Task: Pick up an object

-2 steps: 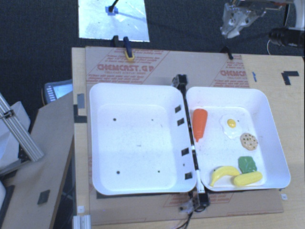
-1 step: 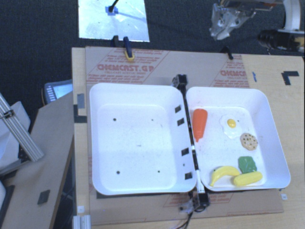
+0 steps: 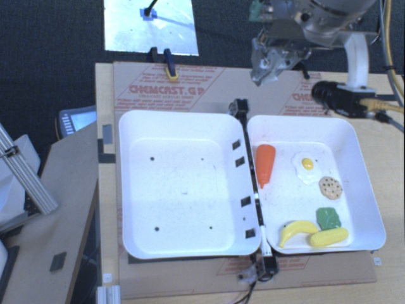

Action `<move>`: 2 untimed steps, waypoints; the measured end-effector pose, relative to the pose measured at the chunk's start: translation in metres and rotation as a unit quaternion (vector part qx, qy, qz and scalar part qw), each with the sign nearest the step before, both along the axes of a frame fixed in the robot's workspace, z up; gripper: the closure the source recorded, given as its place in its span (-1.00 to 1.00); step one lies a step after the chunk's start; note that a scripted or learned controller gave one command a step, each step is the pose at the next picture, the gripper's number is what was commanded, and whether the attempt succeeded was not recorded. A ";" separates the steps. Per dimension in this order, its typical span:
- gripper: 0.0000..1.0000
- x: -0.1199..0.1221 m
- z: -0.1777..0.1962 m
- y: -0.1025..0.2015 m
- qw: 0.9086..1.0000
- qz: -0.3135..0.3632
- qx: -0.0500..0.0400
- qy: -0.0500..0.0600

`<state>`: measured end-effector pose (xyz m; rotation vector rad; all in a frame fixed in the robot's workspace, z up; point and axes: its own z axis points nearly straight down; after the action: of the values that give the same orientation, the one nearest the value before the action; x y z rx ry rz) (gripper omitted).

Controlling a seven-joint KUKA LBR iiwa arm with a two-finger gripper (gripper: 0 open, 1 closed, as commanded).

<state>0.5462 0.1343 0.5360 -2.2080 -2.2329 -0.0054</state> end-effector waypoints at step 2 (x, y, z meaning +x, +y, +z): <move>1.00 -0.050 -0.001 0.007 1.000 -0.002 -0.001 0.000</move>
<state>0.4957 0.1409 0.5354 -2.2123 -2.2294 -0.0034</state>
